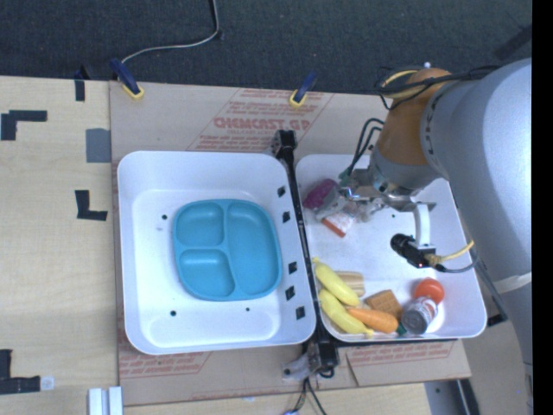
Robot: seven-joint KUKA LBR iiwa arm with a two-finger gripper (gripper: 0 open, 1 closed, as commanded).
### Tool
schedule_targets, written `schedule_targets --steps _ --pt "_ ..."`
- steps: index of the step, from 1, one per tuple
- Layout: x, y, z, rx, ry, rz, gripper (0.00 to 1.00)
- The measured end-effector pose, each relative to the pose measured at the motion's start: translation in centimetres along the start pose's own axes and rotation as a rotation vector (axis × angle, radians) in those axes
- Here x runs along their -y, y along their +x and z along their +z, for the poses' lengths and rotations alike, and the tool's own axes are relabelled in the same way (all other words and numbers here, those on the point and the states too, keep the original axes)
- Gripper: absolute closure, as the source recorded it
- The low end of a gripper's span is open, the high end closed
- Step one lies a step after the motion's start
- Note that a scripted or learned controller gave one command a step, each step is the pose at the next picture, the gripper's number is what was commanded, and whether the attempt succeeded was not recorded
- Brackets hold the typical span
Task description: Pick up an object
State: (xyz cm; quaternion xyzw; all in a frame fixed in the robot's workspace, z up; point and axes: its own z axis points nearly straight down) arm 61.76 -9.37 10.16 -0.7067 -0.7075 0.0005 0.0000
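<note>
While the grey arm [492,145] with its orange band reaches in from 3 o'clock, its gripper [356,195] hangs low over the top part of the right bin [458,232]. Whether the hand is wide, narrow or closed on anything cannot be told, since the wrist covers it from above.

Just at the gripper's 9 o'clock lies a purple object [318,194], and at its 7 o'clock, just beside it, a small packet with an orange-red end [336,224]; both rest on the bin floor near the divider between the 2 bins. None of them can be seen lifted.

Toward 6 o'clock in the same bin sit 2 bananas [335,294], a carrot [375,319], a brown cracker-like piece [383,301], and, at 5 o'clock, a red tomato [429,290] touching a grey can [416,320].

At 9 o'clock, well apart from the gripper, the left bin [143,188] holds a blue plate [226,249] with 3 compartments.
</note>
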Motion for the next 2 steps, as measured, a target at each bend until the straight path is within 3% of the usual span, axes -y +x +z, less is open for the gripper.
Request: schedule_targets --steps 1,2 --pt "-5.1 0.0 1.5 0.0 -0.003 -0.001 0.0" --pt "-5.3 -0.1 0.2 0.003 -0.007 -0.002 1.0"
